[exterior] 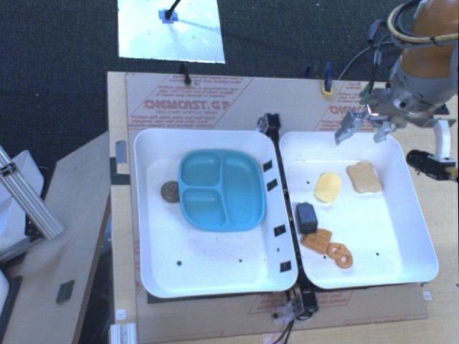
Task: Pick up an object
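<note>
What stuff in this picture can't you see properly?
- Brown round thing: partly tucked under the blue plate in the left bin.
- Arm: cut off by the picture's top edge.
- Pincer: too blurry to tell open from shut.
- Small orange pieces in the right bin: too small to name.

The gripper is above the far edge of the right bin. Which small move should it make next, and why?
Probably lower toward the tan bread-shaped piece, a little nearer the camera. The gripper hangs open with nothing between its fingers over the far rim of the right bin, and that piece lies closest, apart from the yellow piece.
</note>
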